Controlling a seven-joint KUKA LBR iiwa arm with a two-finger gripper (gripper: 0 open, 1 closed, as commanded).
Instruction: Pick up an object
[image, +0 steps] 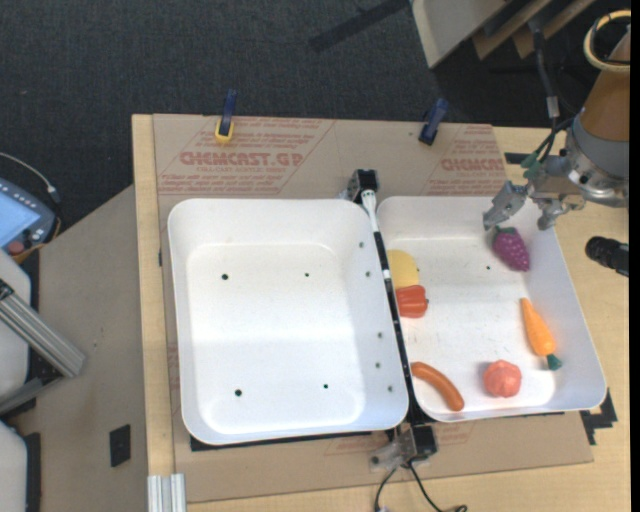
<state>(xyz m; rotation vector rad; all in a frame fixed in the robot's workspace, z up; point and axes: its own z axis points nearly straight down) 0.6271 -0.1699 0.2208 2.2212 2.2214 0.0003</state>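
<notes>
Dark carpet surrounds your bench (300, 150), where two shallow white bins sit side by side on a cardboard sheet held by clamps at its far edge. Your left bin (265, 320) carries nothing you could grasp; everything is in the right bin (480, 300). Against its left wall you have a yellow piece (403, 266) touching a red one (411, 300), probably toy food. Near its front edge lie a sausage (437, 385) and a pinkish-red round fruit (503, 378), with a carrot (537, 330) along the right wall. A purple bunch of grapes (511, 248) lies by the far right corner, and your gripper (528, 207) hangs just above it, fingers spread apart with nothing between them. So you have nothing lifted yet: the grapes rest on the bin floor. Judging by the pose, the grapes are your likeliest target; you have the descent, the close and the lift left to do.
</notes>
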